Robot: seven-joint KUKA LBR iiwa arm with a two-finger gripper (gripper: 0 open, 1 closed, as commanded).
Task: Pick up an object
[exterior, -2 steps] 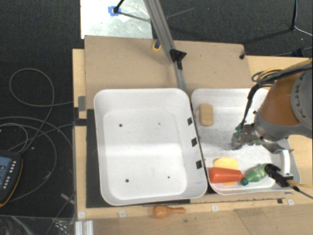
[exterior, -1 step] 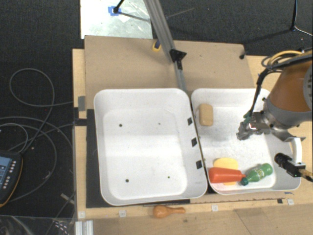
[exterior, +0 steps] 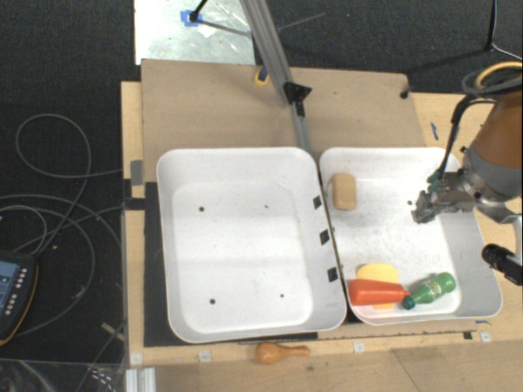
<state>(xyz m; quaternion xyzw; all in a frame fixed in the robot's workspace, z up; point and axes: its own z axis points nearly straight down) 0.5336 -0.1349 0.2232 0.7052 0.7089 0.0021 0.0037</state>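
Arm reaches from right, gripper (exterior: 425,211) hanging over right bin (exterior: 392,166).

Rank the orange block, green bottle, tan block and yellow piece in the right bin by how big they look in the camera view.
1. orange block
2. green bottle, close to the orange block in length, so that order is unsure
3. tan block
4. yellow piece, partly hidden by the orange block, so unsure

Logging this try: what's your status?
Gripper above right bin, holding nothing seen. Tan block, orange carrot, green bottle untouched. Path clear.
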